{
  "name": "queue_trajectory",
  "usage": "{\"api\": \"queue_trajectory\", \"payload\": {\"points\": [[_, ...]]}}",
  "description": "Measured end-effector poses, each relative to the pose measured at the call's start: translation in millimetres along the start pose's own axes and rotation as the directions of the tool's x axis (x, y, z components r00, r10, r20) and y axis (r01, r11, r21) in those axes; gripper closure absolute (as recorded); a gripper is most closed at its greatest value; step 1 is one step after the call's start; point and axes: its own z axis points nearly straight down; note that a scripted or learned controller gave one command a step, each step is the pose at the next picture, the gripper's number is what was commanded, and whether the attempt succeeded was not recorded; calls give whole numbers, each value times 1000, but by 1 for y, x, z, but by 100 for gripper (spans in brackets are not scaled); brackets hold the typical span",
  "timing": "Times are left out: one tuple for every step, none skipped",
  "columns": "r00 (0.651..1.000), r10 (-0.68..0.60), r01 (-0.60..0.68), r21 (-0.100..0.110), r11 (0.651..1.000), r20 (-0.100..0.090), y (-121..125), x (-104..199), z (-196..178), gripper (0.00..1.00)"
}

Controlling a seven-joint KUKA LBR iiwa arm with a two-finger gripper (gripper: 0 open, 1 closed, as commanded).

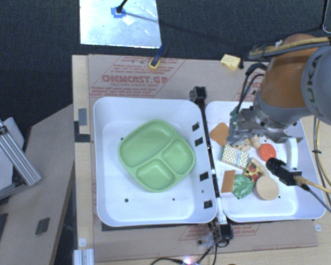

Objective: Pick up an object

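My gripper [244,142] hangs low over the left part of the right bin [303,206], among several toy food pieces. Just below it lies a checkered cracker [234,157], and to its left an orange toast-shaped piece [219,132]. A red tomato slice [267,150] sits to its right. Nearer the front are a pizza-like piece [252,170], an orange rectangular piece [228,180], a green leaf [243,187] and a round tan cookie [266,189]. The arm's wrist hides what lies directly under the gripper.
The left bin [107,203] holds a green divided plate [156,154]. A black divider with clips [206,148] runs between the bins. A yellow block [230,62] lies on the bench behind the right bin, and a shiny metal sheet [119,15] sits at the back left.
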Motion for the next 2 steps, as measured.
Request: {"api": "queue_trajectory", "payload": {"points": [[1000,-2,2,0,1000,-1,-15,57,-7,100],[1000,1,-1,0,1000,1,-14,86,-12,100]]}}
